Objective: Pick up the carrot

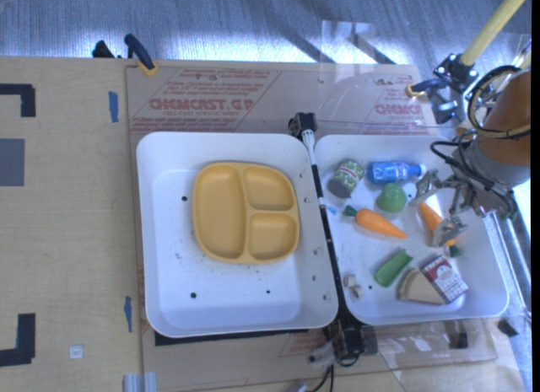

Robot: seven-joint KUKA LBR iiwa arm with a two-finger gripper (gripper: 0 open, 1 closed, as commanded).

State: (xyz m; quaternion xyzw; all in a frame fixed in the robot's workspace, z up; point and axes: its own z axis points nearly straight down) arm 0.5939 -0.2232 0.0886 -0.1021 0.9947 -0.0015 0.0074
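Carrot (379, 222) lies in the right bin (498, 298), just left of the tool (445, 205); the arm reaches in low from the right, its grip state unclear.

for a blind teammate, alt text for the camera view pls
An orange toy carrot lies in the right white bin among other small items, with the grey arm's gripper over that bin's right side. The left white bin holds a yellow divided plate.
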